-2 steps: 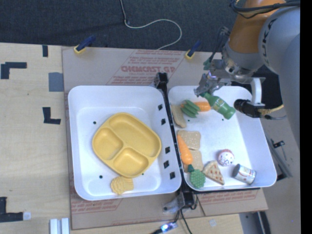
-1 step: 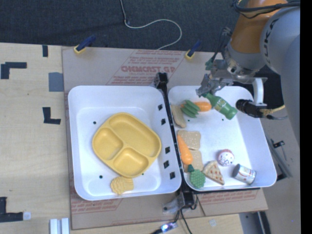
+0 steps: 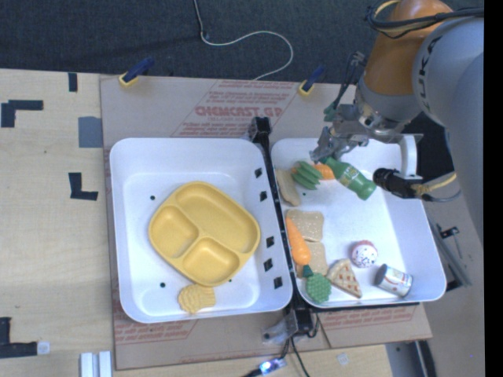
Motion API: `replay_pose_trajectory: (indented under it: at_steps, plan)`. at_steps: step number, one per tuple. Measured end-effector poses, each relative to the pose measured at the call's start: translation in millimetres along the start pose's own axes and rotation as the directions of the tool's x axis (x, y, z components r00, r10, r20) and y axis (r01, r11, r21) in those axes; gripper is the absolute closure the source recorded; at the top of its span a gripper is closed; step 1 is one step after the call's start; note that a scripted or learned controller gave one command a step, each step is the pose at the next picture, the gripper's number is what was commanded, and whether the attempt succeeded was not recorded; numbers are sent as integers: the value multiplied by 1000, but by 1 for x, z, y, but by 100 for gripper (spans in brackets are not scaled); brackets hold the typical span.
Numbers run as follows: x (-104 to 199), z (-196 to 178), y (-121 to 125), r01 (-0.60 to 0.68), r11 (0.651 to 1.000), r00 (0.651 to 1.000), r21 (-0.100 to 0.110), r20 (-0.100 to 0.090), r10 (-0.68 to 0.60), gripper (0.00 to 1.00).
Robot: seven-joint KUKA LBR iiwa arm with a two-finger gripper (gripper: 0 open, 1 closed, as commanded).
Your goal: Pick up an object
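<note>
Jaws: the jaws [image 3: 330, 149] sit over the top part of the right bin, above the green bottle. I cannot tell from here how they stand or whether they grip anything.
Arm: the grey arm [image 3: 440, 61] comes in from the right, with an orange band near the wrist.
Green bottle: the green bottle [image 3: 351, 178] lies tilted on the floor of the right bin, its orange end up by the jaws.
Green toy: a small green toy [image 3: 306, 174] lies just left of the bottle, near the bin's left wall.
Right bin: the right bin [image 3: 420, 234] is white and holds many small toys.
Carrot: an orange carrot [image 3: 298, 243] lies along the left wall of the right bin.
Bread: a slice of bread [image 3: 311, 225] lies right beside the carrot.
Pizza slice: a pizza slice [image 3: 345, 278] lies near the front of the right bin.
Ball: a white and red ball [image 3: 363, 253] sits just above the pizza slice.
Can: a small can [image 3: 392, 280] lies on its side in the front right corner.
Left bin: the left bin [image 3: 130, 210] is white.
Yellow tray: a yellow tray [image 3: 203, 232] with three parts lies in the middle of the left bin.
Yellow cookie: a small yellow cookie [image 3: 196, 297] lies just in front of the tray.
Tabletop: the tabletop [image 3: 47, 234] is light wood, with black marks on its left side.
</note>
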State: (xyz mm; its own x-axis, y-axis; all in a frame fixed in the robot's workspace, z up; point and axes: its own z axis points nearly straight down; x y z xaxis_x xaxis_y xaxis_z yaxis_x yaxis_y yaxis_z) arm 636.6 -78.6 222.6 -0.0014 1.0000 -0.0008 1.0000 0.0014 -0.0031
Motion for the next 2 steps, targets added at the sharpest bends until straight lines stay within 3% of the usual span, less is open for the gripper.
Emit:
replay_pose_trajectory:
  at_steps: [2]
  plan:
    - [-19, -3, 6, -2, 1000, 1000, -1, 1, 2, 100]
